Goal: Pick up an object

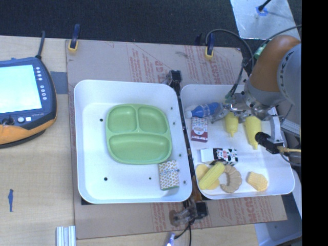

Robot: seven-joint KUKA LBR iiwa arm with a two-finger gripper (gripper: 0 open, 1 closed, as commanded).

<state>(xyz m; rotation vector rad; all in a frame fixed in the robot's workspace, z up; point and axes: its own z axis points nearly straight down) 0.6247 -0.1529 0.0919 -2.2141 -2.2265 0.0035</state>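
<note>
The right bin [287,186] holds a blue bottle [206,109], a red and white carton [199,129], two yellow pieces [231,123] [252,129], a black and white spotted box [224,155], a corn cob [211,174], a round tan biscuit [232,179] and a yellow wedge [257,180]. My gripper [242,108] hangs over the far part of this bin, just above the two yellow pieces and right of the blue bottle. The wrist hides its tips, and I see nothing held.
The left bin [87,137] holds a green divided plate [137,134] and a small patterned box [168,175] near its front right corner. A handheld screen unit [23,99] lies on the bench at the far left. The bins' shared walls [183,137] run between them.
</note>
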